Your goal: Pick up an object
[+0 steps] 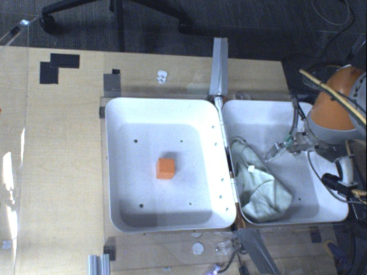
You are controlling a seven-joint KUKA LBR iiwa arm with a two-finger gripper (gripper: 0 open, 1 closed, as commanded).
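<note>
A crumpled pale cloth lies in the right bin; an orange cube sits alone in the left bin. The gripper hovers just beside the cloth, fingers seemingly narrow, holding nothing. Best to descend squarely onto a raised fold.

No lettering, label, brand, number or sign can be read on anything here, neither on the two white bins nor on the wooden bench that bears them, nor on the arm.
</note>
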